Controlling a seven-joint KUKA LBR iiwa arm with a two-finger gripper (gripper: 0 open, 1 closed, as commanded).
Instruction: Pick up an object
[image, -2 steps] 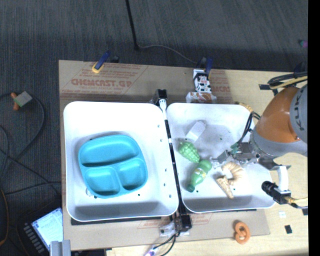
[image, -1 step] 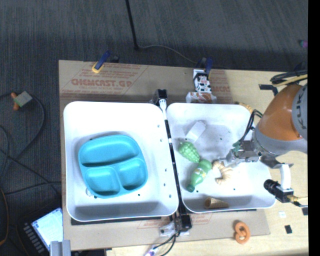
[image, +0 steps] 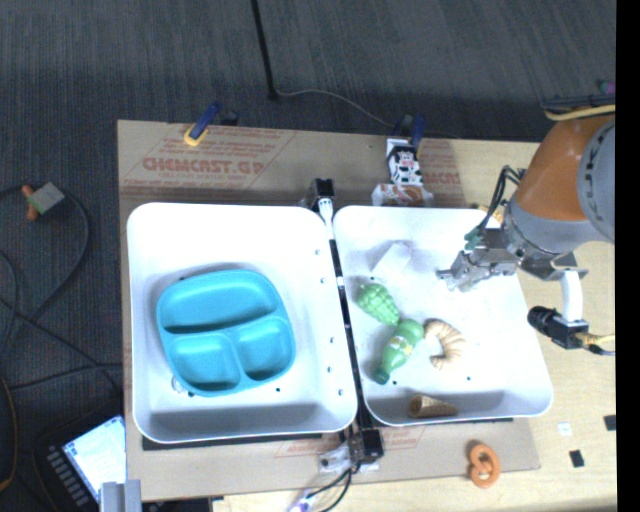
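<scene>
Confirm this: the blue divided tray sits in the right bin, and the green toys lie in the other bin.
Not quite. The blue divided tray sits in the left bin, as the camera view shows; the green toys do lie in the other bin.

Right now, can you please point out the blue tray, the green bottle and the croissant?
blue tray (image: 222, 300): camera view, on the ridge between its compartments.
green bottle (image: 396, 350): camera view, on the middle of its body.
croissant (image: 446, 343): camera view, on the middle of its curved body.

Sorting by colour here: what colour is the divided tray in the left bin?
Light blue, plain; the divided tray shows clearly in the camera view.
</scene>
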